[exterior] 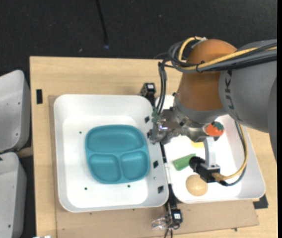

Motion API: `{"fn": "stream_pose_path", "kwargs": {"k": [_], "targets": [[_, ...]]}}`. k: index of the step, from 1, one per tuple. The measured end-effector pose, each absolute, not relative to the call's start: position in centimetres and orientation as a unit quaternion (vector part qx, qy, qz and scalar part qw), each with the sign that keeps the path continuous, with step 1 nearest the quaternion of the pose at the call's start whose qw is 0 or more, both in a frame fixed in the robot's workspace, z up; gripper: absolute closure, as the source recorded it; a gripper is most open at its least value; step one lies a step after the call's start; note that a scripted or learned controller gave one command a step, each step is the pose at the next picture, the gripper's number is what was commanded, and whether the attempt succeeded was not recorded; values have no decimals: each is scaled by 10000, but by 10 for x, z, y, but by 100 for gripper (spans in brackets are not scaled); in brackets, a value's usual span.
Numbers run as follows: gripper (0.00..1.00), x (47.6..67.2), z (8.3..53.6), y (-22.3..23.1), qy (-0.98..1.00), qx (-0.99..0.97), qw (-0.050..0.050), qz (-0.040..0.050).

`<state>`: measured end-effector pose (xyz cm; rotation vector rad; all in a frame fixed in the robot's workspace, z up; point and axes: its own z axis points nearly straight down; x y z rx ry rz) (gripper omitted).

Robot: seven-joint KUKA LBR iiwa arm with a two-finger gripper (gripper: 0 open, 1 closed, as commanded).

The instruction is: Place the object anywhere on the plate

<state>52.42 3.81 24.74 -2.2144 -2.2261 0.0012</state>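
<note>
In the right bin (252,182), the green block (182,161) lies beside jaws (157,131) whose spread I cannot tell.

Light wooden surface (41,78) carrying two shallow white bins side by side, rims touching at centre. Left bin (69,182): white, small dark dots on its floor. Right bin (252,180): white, partly covered from above. Pale grey panels (2,113) off the surface's left edge. Dark floor (81,19) beyond.
</note>
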Motion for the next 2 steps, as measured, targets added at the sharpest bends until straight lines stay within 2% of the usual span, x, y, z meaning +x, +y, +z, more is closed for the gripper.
{"fn": "stream_pose_path", "kwargs": {"k": [1, 2], "targets": [[100, 496, 247, 76, -7093, -7049, 11, 1], [0, 497, 247, 74, -7072, -7070, 4, -6]]}}
